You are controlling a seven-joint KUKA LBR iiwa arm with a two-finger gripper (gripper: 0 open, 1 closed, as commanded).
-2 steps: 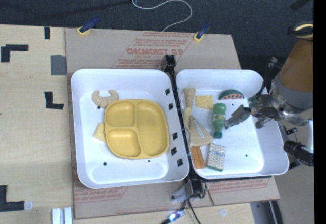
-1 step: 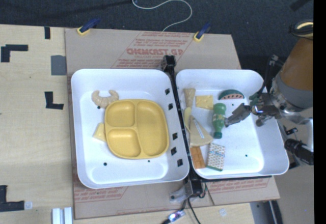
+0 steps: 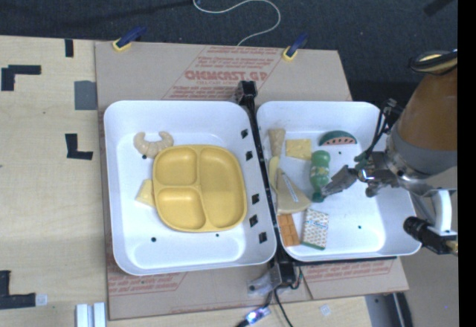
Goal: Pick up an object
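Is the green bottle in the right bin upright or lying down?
Lying down: the green bottle rests lengthwise on the right bin floor.

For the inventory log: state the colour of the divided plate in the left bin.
Yellow: the divided plate, shown in the camera view.

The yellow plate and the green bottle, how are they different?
The yellow plate lies in the left bin; the green bottle lies in the right bin. The plate is far bigger, flat and split into sections; the bottle is small and slim. The claw is right beside the bottle, far from the plate. Both rest in white bins.
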